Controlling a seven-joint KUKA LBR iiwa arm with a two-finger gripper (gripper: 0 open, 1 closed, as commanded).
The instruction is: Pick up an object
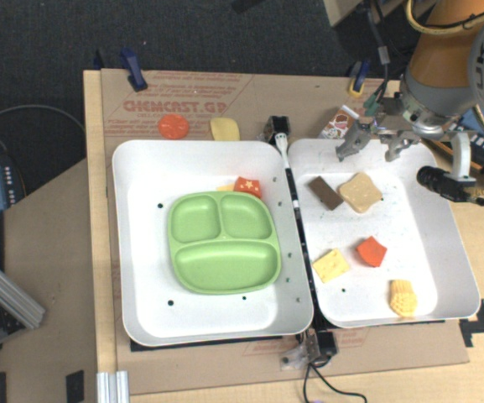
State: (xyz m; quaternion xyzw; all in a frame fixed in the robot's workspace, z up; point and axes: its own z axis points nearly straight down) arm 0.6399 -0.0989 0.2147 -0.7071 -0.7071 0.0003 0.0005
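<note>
The two-finger gripper (377, 143) is seen above the far edge of the right white bin (443, 250), with its dark fingers spread apart and nothing between them; no object is touched. The nearest candidate is judged to be the tan square block (360, 192), which lies just beyond the fingertips toward the near edge of that bin and slightly toward its left wall; a downward and slightly forward reach is what the coming move would turn on. A dark brown rectangular piece (326, 193) is set just beside the tan block on its left, its long axis running slantwise from the far-left to the near-right; a grasp across its short side would suit it. Further toward the near edge are found a red cube (372, 252), a yellow wedge (331, 266) and a yellow corn-shaped toy (403, 298); a green divided plate (223, 243) is held in the left white bin (141, 292).
</note>
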